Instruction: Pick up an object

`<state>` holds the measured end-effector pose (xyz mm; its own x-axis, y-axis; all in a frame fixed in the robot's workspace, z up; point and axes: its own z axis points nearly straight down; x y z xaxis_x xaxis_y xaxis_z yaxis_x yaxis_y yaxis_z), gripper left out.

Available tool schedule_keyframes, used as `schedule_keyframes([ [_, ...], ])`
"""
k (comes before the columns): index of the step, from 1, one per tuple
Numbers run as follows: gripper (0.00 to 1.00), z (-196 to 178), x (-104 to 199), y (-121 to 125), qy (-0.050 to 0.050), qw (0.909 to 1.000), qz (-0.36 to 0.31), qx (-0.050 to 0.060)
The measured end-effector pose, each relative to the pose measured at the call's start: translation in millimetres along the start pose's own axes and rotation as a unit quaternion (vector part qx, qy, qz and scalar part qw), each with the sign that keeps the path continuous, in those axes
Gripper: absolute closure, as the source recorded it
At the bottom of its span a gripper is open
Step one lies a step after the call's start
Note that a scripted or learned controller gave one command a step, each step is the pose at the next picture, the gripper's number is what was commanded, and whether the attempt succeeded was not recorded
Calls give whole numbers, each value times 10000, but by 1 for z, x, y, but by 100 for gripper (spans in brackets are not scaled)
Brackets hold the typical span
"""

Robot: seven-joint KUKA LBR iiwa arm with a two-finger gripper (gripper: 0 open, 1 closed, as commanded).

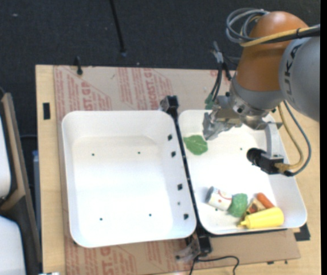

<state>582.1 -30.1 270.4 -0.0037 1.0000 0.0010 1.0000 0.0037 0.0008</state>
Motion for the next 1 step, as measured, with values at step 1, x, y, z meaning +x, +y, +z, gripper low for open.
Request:
schedule_keyframes([
  [1,100,-2,52,11,1,10000,-1,1],
])
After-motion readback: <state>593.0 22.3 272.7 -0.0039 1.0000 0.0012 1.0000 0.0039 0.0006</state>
